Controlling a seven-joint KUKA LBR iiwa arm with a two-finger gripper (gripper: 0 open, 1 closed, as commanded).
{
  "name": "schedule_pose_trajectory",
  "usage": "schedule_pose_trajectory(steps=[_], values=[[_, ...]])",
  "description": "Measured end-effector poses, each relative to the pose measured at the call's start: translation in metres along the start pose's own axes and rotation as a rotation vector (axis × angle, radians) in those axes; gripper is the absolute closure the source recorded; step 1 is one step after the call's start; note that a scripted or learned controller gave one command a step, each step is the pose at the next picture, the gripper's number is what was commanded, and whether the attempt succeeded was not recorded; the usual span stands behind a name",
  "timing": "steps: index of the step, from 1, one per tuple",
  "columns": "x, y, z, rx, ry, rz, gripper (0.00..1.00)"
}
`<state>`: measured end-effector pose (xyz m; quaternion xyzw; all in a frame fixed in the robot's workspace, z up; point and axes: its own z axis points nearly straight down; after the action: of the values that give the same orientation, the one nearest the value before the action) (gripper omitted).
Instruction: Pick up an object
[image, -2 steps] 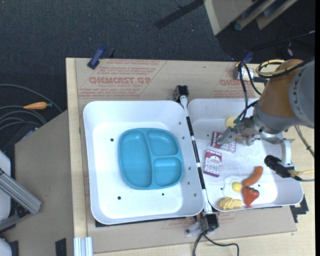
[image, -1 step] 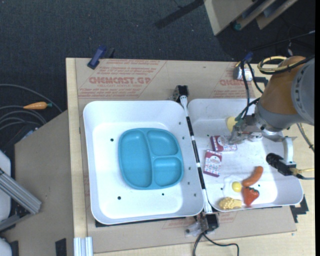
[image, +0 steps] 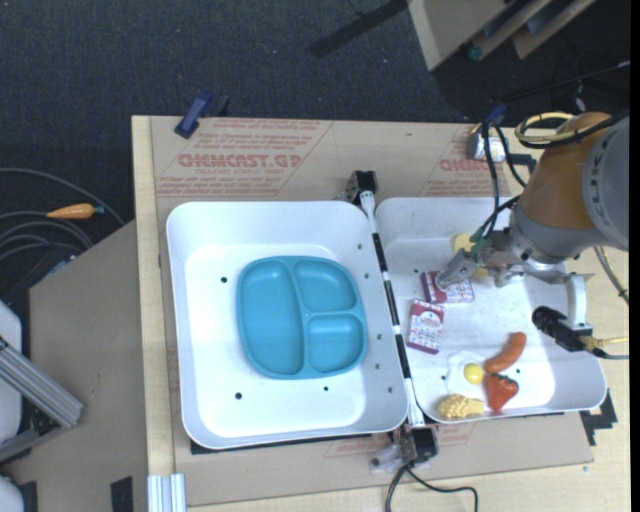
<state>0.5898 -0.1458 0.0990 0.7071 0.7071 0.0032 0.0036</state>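
Plywood bench (image: 300, 150), 2 white bins, jaws (image: 462, 268) above card packet (image: 455, 290), grip state unclear

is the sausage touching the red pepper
Touching. In the camera view the sausage lies at a slant in the right bin, and its lower end meets the top of the red pepper with no white gap between them.

The desk (image: 300, 155) has a pale tan top, printed with reddish lettering along its far strip. Two shallow white bins lie directly on it, side by side and touching along a shared middle edge. The left bin (image: 200, 240) is the larger-looking of the pair; the right bin (image: 420, 215) sits nearer the desk's right edge. A small blue clip (image: 193, 115) rests at the desk's far left corner, well apart from both bins.
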Motion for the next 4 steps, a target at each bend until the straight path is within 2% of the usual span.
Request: schedule_pose_trajectory(steps=[1, 2, 3, 4], values=[[-0.003, 0.077, 0.015, 0.009, 0.000, -0.001, 0.00], [-0.003, 0.078, 0.004, 0.006, -0.002, -0.002, 1.00], [-0.003, 0.078, 0.004, 0.008, -0.002, -0.003, 0.00], [-0.010, 0.076, 0.015, 0.011, 0.000, -0.001, 0.00]])
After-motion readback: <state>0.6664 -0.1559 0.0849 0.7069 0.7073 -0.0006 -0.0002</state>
